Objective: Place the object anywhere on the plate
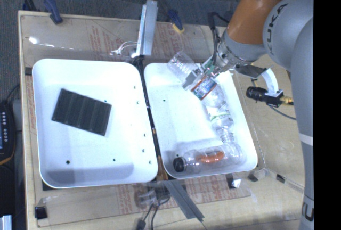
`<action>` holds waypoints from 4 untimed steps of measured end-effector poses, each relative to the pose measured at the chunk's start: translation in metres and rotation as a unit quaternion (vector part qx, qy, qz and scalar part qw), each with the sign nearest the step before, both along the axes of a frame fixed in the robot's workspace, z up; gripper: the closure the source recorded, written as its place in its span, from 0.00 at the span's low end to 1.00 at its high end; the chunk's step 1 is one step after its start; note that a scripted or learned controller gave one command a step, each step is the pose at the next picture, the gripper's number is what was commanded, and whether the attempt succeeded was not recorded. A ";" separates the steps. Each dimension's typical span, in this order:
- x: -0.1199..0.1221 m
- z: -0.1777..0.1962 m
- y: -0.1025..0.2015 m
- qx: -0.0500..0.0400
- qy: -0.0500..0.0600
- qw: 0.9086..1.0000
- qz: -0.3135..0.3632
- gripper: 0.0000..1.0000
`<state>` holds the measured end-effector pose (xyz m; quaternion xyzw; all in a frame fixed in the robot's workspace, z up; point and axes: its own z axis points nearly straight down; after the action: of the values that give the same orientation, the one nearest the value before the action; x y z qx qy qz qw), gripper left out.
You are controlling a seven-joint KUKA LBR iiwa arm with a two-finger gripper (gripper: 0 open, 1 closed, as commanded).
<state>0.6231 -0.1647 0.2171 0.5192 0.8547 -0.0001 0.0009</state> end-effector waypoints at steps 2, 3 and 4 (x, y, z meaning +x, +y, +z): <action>0.017 -0.014 0.153 0.000 0.001 0.999 -0.038 1.00; -0.012 -0.026 0.210 0.000 0.003 1.000 -0.027 1.00; -0.054 -0.026 0.159 0.000 0.002 0.999 -0.045 1.00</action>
<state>0.5686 -0.0054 0.1915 0.5573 0.8303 -0.0011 -0.0007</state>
